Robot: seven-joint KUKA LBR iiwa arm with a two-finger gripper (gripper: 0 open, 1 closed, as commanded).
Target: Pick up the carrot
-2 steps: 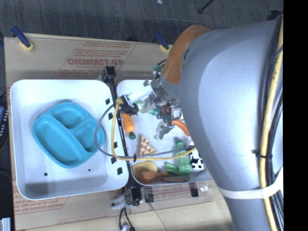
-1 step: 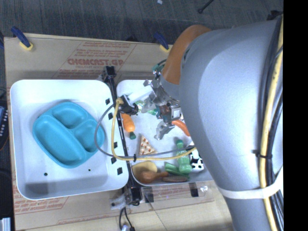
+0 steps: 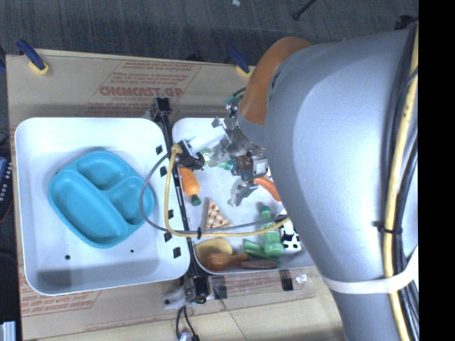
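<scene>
In the right white bin point(image 3: 186, 130) lies a stubby orange carrot point(image 3: 190, 182), green-tipped; the jaws' state is unclear.

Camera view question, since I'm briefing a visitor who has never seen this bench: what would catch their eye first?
The big grey arm fills the right side, with its orange band above the wrist. Next comes the bright blue divided tray lying in the left bin. In the cluttered right bin, the hand hangs among toy food, with a carrot by the bin's left wall and a pizza slice just below it.
</scene>
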